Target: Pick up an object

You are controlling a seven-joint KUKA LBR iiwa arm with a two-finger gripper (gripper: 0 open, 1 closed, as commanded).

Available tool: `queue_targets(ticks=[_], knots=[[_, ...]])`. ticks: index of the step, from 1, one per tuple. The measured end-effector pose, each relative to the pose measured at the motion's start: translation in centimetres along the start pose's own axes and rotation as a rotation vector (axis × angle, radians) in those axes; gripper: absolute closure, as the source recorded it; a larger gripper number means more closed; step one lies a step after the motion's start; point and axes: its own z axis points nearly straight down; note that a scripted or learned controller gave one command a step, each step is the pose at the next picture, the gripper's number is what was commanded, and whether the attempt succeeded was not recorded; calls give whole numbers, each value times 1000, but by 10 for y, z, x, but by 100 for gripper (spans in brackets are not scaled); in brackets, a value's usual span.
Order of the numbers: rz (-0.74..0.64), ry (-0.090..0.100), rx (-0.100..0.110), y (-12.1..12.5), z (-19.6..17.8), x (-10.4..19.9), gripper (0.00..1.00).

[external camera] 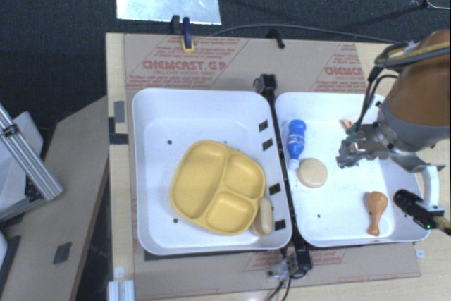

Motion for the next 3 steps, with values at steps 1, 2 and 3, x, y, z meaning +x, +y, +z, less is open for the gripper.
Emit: queue_targets(ticks=[1,2,3], knots=[[1,0,5,1,-9,0,100],[-4,3,7,18,7,49,100],[-5,3,7,25,13,104,100]])
